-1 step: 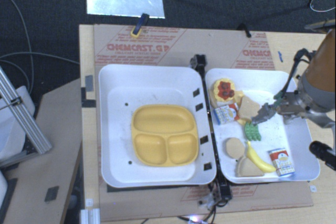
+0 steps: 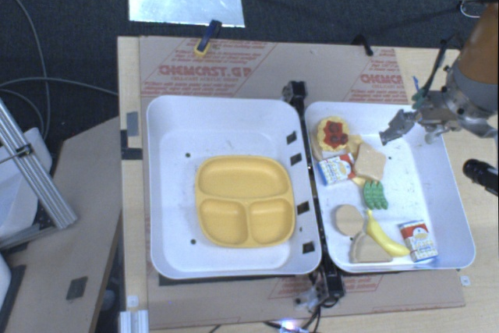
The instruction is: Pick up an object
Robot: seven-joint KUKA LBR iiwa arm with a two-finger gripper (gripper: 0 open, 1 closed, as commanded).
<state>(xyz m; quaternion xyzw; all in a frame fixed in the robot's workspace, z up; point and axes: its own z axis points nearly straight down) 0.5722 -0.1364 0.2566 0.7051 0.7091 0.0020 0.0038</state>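
We find the end effector (image 2: 399, 129) above the upper part of the right bin (image 2: 456, 203), reaching in from the right, and we cannot tell how it is set (it is small and blurred here); nothing shows in its grip. It hovers just to the right of a round yellow pastry with red filling (image 2: 334, 135) and above a tan slice of bread (image 2: 370, 163), apart from both as far as we can judge.

Further down the same bin we see a small blue-and-white carton (image 2: 335, 168) beside the bread, then a green toy (image 2: 375, 195), a round tan piece (image 2: 348, 220), a banana (image 2: 385, 238) and a red-and-white carton (image 2: 419, 239) near the bin's lower right corner. All of these lie on the bin's floor.

The left bin (image 2: 171, 136) carries a yellow divided tray (image 2: 245, 199), lying flat near its middle. Both bins sit side by side on a cardboard sheet (image 2: 257, 66) that covers the bench (image 2: 86, 168).
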